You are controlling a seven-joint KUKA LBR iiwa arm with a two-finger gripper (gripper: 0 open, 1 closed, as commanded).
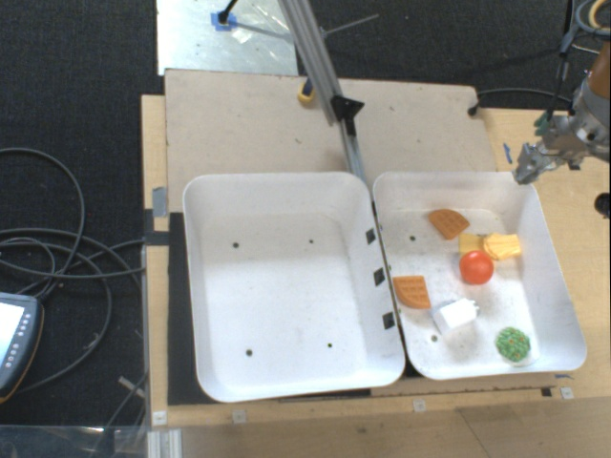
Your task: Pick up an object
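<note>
In the camera view, most of the arm was cut off by the frame at three o'clock; a sliver of its orange band showed at the edge, and below it the grey wrist ended in the gripper point(528, 168). The claw hung at about two o'clock from the middle of the right bin point(558, 284), over that bin's far right corner and just outside its rim. Its tip was small and dark against the bench, so whether it stood open or closed could not be told; nothing could be seen caught in it, and it touched none of the objects.

All the objects lay in the right bin, well apart from the claw. A tan wafer piece point(448, 222) sat toward twelve o'clock of the bin's floor. A yellow block point(500, 246) lay at about two o'clock, and a red ball point(476, 268) sat just beside it, near the centre. A second orange wafer point(412, 291) lay at nine o'clock, close to the wall shared with the left bin point(286, 284). A white block point(455, 314) rested at about seven o'clock, and a green ball point(514, 343) lay at five o'clock near the front rim.
</note>
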